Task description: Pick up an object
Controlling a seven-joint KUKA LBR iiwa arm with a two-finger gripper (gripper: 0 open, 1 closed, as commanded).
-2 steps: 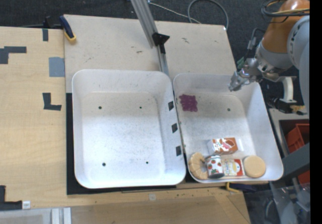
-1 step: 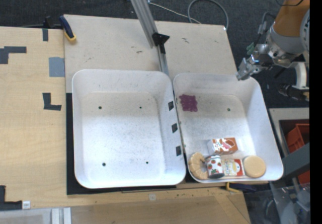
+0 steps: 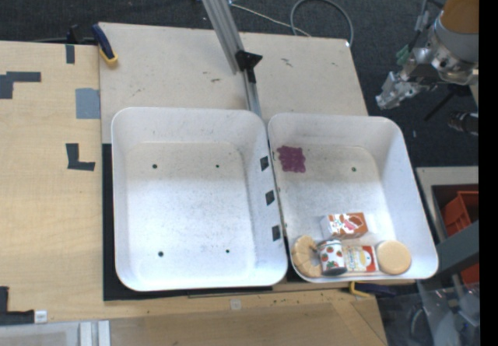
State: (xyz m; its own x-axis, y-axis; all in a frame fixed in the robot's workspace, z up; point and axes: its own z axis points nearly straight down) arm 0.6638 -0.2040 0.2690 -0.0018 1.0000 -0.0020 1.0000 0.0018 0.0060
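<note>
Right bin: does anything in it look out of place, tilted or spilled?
Nothing looks spilled or damaged. In the right bin the small packets and round pieces are crowded into the near corner, some overlapping, while the purple object lies alone near the far left side. The gripper is outside the bin, beyond its far right corner.

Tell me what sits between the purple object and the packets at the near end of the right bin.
Nothing: in the camera view, bare speckled floor of the right bin separates the purple object from the packets.
</note>
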